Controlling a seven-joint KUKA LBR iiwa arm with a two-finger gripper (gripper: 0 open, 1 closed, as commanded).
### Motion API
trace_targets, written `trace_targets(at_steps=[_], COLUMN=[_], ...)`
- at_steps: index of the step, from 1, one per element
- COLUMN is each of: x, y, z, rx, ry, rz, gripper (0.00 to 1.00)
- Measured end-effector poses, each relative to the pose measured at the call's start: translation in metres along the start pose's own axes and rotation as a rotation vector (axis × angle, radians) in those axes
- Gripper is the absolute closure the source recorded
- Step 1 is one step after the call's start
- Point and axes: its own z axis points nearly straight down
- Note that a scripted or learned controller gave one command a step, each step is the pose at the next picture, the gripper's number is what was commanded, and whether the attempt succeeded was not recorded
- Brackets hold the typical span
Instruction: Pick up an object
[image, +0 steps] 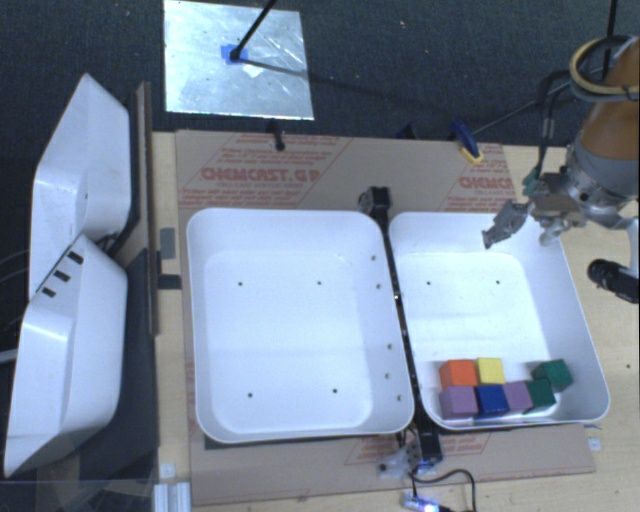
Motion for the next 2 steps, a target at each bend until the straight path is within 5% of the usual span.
trace_targets(at_steps=[1,2], x=[0.0,0.002], y=[0.001,0.001], z=[-0.004,0.037], rx=[-0.007,-0.004], ry=[-0.001,0.0], rz=[-0.001,-0.001], gripper=[0.0,0.0])
